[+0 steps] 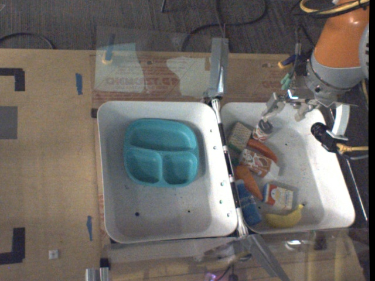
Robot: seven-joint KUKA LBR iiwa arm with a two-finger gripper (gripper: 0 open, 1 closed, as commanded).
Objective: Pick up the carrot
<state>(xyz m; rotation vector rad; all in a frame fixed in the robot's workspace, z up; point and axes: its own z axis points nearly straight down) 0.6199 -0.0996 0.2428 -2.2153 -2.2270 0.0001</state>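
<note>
The carrot [252,184] is an orange tapered piece lying in the right bin [319,174], near its left wall, between a red-and-white carton [255,161] and a blue packet [249,208]. My gripper [286,113] hangs over the back of that bin, up and to the right of the carrot and well apart from it. Its fingers are spread open with nothing between them. The left fingertip [266,123] is close above a red-orange elongated item [263,149].
The right bin also holds a tan box [239,134], a small white carton [280,195] and a banana [285,217] at the front. A teal divided plate [161,152] lies in the left bin [117,209]. Black cables hang by the right bin's right rim.
</note>
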